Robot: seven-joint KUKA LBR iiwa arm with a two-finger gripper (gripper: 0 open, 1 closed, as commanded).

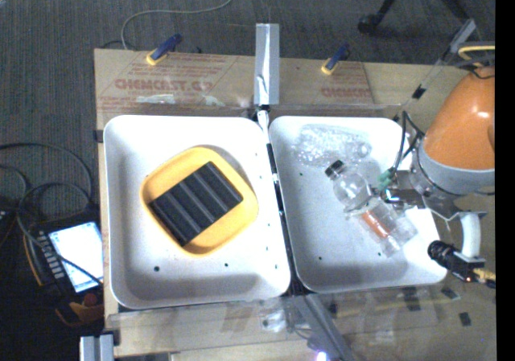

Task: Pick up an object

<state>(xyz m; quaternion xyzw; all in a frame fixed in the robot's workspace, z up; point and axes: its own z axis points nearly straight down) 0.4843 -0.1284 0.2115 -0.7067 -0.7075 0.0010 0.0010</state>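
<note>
The right bin (322, 267) holds a clear plastic bottle with a black cap (346, 182) near its middle. A second clear bottle with an orange label (385, 227) lies just below and to the right of it. A crumpled clear plastic piece (326, 142) rests toward the bin's far side. My gripper (392, 188) hangs low over the right part of this bin, beside both bottles, under the orange wrist. Nothing is visibly held.
The left bin (129, 271) carries a yellow tray with a black ribbed insert (199, 200). A metal post (266, 62) rises behind the gap between the bins. Two blue-and-yellow clamps (163, 48) grip the cardboard at the back.
</note>
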